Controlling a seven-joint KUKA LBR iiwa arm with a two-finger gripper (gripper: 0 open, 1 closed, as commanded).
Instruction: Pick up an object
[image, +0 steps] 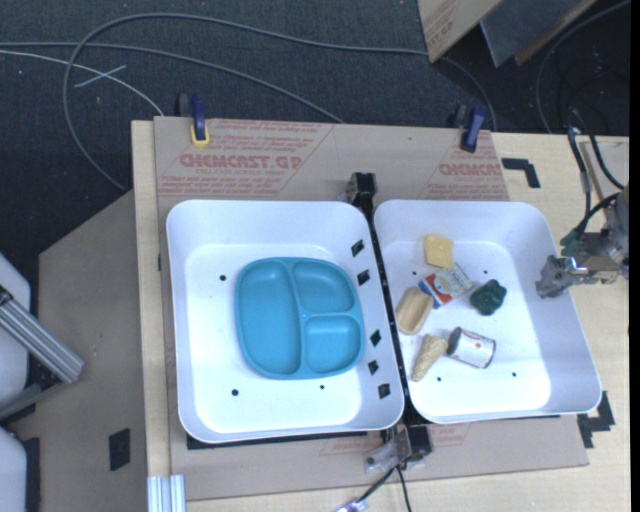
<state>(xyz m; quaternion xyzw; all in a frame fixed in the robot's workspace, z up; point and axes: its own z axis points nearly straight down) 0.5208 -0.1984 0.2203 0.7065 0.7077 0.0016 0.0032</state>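
Observation:
The right bin (555, 330) holds several small objects: a yellow block (438, 250), a red, white and blue packet (447, 285), a dark green lump (489, 296), a tan bread-like piece (413, 310), a pale corn-like piece (430, 355) and a small metal can (470, 347) lying on its side. My gripper (553, 277) is at the right edge of the view, just over the right bin's right rim, well clear of the objects. Nothing shows between its fingers.
The left bin (195, 300) holds a blue divided plate (298, 317). A black divider with clips (375, 300) runs between the bins. Clamps (199, 125) hold the cardboard backing at the far edge, and cables lie on the dark floor behind.

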